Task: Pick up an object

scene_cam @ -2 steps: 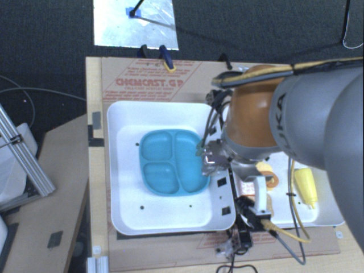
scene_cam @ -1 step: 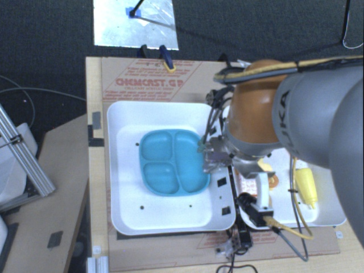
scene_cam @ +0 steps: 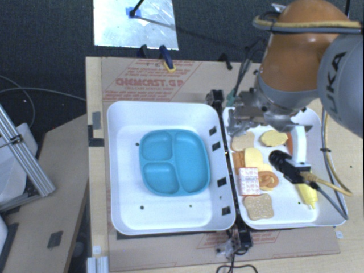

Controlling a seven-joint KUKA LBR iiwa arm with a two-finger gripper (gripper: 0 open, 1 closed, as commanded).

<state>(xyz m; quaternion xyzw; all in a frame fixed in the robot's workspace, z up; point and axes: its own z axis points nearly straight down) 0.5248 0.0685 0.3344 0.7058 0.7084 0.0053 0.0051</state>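
Toy food pieces (scene_cam: 253,158) lie crowded in the right bin (scene_cam: 290,212), mostly along its left half.

Camera view: a toast slice (scene_cam: 259,207) sits at the near edge. A red-and-white packet (scene_cam: 248,181) lies just beyond it, touching an orange ring (scene_cam: 268,180). A tan slice (scene_cam: 243,141) and a yellow oval (scene_cam: 274,137) lie toward the far end.

The gripper (scene_cam: 248,117) hangs over the bin's far left corner, close above the tan slice and beneath the grey arm (scene_cam: 341,78). Whether the claw is wide or narrow cannot be told.

The left bin (scene_cam: 125,152) holds a blue divided plate (scene_cam: 173,162).
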